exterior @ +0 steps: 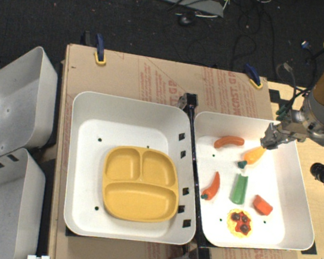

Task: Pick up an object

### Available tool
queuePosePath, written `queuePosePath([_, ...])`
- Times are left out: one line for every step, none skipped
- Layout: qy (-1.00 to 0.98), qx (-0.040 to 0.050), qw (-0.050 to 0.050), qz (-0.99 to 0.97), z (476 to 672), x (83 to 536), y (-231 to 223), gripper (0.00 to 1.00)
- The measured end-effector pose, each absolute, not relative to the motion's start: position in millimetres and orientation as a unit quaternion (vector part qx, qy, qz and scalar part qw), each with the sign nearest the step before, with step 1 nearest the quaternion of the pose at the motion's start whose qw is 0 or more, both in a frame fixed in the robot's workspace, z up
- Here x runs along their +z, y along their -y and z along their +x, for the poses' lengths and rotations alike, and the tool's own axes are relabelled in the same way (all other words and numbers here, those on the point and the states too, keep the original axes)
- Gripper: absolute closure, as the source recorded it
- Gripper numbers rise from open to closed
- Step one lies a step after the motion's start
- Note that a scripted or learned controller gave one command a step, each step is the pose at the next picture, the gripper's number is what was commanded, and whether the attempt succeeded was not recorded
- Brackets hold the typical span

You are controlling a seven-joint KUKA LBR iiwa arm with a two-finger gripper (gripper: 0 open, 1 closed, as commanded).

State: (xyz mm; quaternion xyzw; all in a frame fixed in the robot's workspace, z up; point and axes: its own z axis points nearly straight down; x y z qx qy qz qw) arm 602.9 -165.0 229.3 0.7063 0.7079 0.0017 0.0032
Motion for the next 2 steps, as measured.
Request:
queuePosePath([-0.708, 0.001, 0.002, 0.706, 603.9, 254.0, 165.2, 1.0])
queuePosePath([-0.71, 0.0005, -0.001, 0.704, 611.0, 239.5, 110.3, 1.0])
